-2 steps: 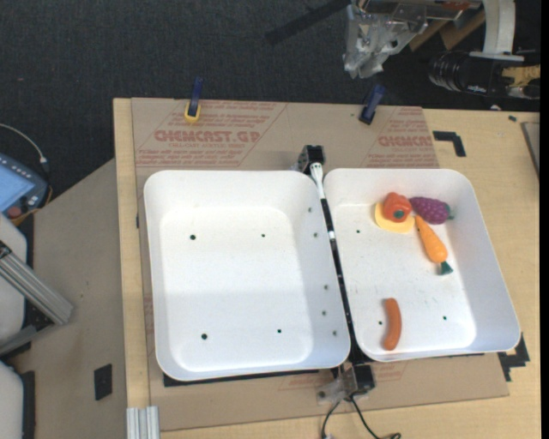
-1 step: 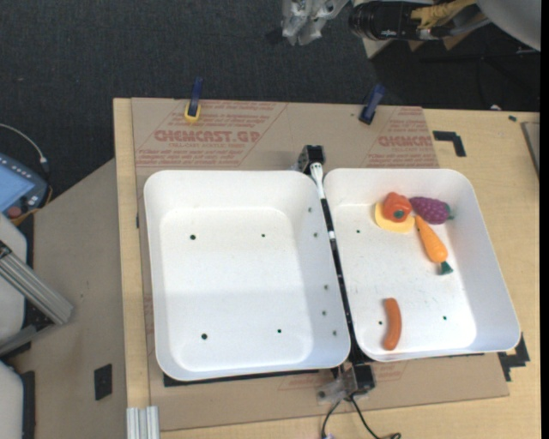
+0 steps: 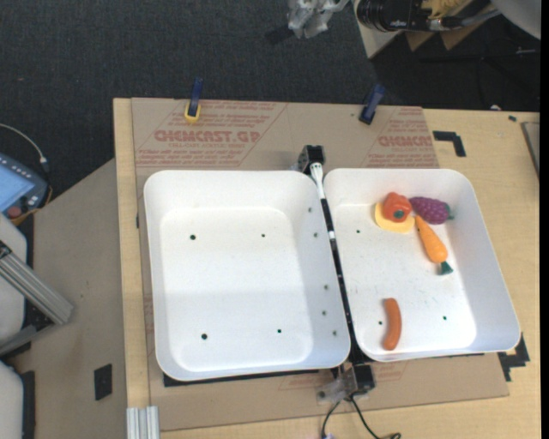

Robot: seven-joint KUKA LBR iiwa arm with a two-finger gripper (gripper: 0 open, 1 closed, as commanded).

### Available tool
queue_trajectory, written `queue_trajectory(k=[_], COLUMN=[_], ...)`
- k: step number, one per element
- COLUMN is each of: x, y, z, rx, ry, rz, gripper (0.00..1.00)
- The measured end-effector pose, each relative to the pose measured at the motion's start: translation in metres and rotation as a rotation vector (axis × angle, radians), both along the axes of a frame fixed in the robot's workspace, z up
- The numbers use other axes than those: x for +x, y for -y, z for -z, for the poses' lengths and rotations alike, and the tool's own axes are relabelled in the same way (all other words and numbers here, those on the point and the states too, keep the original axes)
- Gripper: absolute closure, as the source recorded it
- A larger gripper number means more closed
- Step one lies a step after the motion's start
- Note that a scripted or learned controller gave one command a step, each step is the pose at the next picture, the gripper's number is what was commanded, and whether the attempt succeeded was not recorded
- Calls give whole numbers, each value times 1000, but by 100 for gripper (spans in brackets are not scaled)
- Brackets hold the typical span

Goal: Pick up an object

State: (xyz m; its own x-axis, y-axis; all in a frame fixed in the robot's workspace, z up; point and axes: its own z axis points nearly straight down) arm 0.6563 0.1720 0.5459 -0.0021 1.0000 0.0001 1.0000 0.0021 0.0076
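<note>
Camera view, from above: we see two white bins side by side, the left bin (image 3: 163, 257) and the right bin (image 3: 489, 283), with the toy food all in the right one. We take the sausage (image 3: 391, 323) as the likeliest target, since it lies alone toward the bin's 6 o'clock side, well apart from the rest. It is a short orange-red cylinder with rounded ends, its long axis running near 12 to 6 o'clock with a slight tilt. At the bin's 12 o'clock end sits a cluster: a red piece on a yellow disc (image 3: 395, 212), a purple grape bunch (image 3: 431, 208) just beside it at 3 o'clock, and a carrot (image 3: 432, 243) whose long axis runs from about 11 to 5 o'clock, green tip at the lower end.

The gripper (image 3: 307, 17) hangs at the frame's top edge, outside both bins and blurred; we cannot tell how it is set. From it the sausage lies toward 5 o'clock, far off, and the cluster is nearer. We judge that a grasp across the sausage's short axis, closing along 9 to 3 o'clock, would suit. Nothing is lifted yet.
</note>
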Motion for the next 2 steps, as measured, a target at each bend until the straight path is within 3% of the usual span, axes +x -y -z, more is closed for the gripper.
queue_trajectory(k=[2], x=[0], y=[-2], z=[-21], rx=[0], ry=[9], rz=[-2], gripper=[100])
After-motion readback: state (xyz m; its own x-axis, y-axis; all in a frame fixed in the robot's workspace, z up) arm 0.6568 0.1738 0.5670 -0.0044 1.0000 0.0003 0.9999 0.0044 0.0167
